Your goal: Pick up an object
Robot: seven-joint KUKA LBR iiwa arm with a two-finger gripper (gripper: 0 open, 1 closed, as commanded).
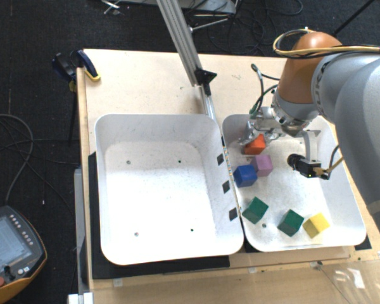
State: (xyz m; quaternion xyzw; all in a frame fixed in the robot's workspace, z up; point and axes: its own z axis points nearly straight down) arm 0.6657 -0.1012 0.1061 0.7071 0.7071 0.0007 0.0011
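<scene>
**Claw at the orange block in the right bin**

The claw was lowered into the right bin, near that bin's far-left corner, with the grey arm and its orange band reaching in from the bench's right side. One orange block sat directly under the claw's tip, touching it or very nearly so; whether the block was actually gripped could not be told from this angle, nor could the claw's state.

Six blocks were counted in the right bin. Besides the one orange block, there was one pink block just beside it toward the bin's near edge, and one blue block touching the pink one, close to the bin's left wall. Two green blocks followed: one near the left wall toward the near edge, the other closer to the near edge's middle. One yellow block lay just beside the second green one.

Two white bins stood side by side on the bench; the left bin touched the right one along their shared edge. One silver pole slanted over the bench's far edge. One yellow-and-black clamp sat at the bench's far-left corner.
</scene>
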